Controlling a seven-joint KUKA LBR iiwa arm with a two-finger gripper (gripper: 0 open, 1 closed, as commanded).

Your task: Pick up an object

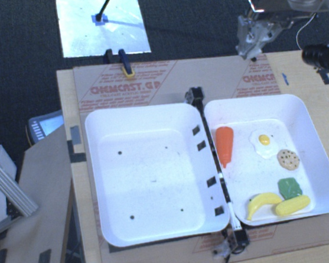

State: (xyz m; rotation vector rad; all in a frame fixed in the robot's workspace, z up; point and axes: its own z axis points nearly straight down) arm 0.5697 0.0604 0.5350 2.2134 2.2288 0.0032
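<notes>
you parked the gripper (pixel 253 42) beyond the right bin (pixel 312 121), clear for picking; carrot (pixel 224 144) lay nearest the divider. jaws' state: cannot tell.

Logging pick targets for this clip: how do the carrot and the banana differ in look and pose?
The carrot is orange and straight, tapering to a point; the banana is yellow and curved. The carrot lies lengthwise beside the divider near the bin's far half; the banana lies crosswise at the near edge, beside other items. Both are toy foods in the right bin.
</notes>
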